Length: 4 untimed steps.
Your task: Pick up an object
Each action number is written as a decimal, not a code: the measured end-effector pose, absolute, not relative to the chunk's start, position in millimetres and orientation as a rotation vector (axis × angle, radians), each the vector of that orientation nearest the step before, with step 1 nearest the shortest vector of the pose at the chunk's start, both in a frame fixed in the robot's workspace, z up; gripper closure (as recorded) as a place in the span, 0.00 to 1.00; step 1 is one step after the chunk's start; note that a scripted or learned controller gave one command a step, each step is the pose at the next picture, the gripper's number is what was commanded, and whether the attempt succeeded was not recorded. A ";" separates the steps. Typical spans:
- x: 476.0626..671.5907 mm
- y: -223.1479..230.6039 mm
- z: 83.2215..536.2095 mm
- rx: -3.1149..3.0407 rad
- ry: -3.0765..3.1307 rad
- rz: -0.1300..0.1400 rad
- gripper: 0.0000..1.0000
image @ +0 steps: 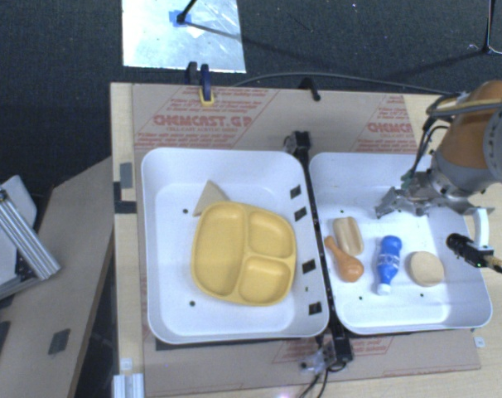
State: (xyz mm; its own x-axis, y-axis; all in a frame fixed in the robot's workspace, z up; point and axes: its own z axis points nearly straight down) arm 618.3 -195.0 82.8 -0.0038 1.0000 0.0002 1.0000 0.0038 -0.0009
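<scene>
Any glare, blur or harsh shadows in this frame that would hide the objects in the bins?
Camera view: lighting is even and soft, shadows faint. The foil sheet on the dark floor glares brightly. The blue bottle and yellow divided plate read sharply; the white bins are near overexposed, and the claw looks slightly soft.

blue bottle [388,262], lying in right bin [458,309], between toy foods

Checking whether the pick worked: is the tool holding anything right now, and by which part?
Nothing is held. The tool hangs over bare floor in the right bin, apart from the blue bottle, which lies below it.
</scene>
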 end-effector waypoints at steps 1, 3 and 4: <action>620.2 -195.6 96.8 -2.219 -2.231 -0.004 1.00; 629.1 -196.0 224.7 -2.220 -2.234 -0.007 1.00; 632.7 -186.3 275.5 -2.218 -2.233 -0.005 1.00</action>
State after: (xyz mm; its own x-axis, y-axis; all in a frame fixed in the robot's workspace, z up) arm 632.7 -186.3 275.5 -0.0067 1.0000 -0.0015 1.0000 0.0067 0.0062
